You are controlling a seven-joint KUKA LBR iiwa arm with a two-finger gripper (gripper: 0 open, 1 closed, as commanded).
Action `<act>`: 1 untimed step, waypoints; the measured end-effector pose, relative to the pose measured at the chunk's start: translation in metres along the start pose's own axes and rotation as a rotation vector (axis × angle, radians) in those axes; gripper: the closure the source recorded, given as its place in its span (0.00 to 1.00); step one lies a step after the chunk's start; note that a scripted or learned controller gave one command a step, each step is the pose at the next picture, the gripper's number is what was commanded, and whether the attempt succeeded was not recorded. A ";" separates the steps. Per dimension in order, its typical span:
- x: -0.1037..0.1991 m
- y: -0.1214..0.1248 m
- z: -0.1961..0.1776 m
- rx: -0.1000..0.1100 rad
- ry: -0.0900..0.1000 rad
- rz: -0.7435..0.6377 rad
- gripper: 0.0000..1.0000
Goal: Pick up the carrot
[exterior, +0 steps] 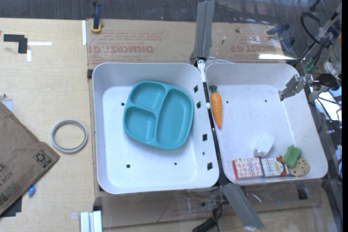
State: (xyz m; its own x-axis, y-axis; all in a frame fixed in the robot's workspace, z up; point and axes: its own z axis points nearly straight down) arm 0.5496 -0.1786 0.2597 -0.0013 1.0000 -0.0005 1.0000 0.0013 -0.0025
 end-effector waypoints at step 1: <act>0.090 -0.006 0.069 0.001 0.000 -0.096 0.00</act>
State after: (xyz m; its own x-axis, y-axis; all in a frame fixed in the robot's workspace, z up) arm 0.5430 -0.0883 0.1902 -0.0967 0.9953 0.0000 0.9953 0.0967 -0.0035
